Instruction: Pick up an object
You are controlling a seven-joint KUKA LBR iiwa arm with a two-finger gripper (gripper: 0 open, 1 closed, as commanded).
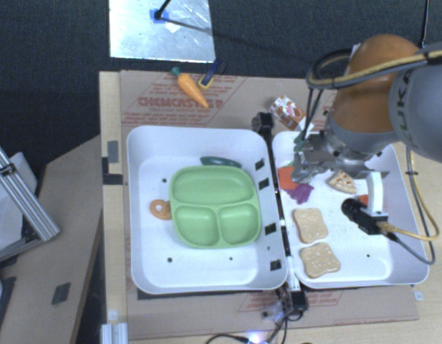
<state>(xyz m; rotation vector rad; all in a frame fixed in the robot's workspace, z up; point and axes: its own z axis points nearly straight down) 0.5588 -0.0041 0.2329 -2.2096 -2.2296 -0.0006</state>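
Bread lies nearest the front. One toast slice (319, 259) sits by the front wall of the right bin (403, 264), and a second toast slice (310, 224) lies just behind it. Both are on the camera's side of the pincer (304, 169). Beyond them, toward the bin's outer wall, the front corner floor is bare and gives open room.

Across the shared wall from the pincer is the left bin (145, 213). A green divided plate (215, 205) takes up its middle, leaving bare strips along the front and the far-side walls. A small orange ring (161, 209) rests just beside the plate's outer rim, and a dark green piece (221, 162) peeks out behind the plate.

The pincer hangs low in the right bin, close to the shared wall, so there is little room on that side. A purple piece (301, 191) lies right at its tip and a red piece (285, 178) just beside it, toward the wall. Whether the pincer touches either cannot be told, nor whether it stands wide or narrow. A pizza slice (342, 183) lies near it on the other side, under the grey arm (375, 92).

Farther back, outside the bins on the worktop (235, 95), is a small wrapped snack (287, 112). A toy carrot (193, 89) lies well apart from the pincer, and farthest back is a metal sheet (161, 18).
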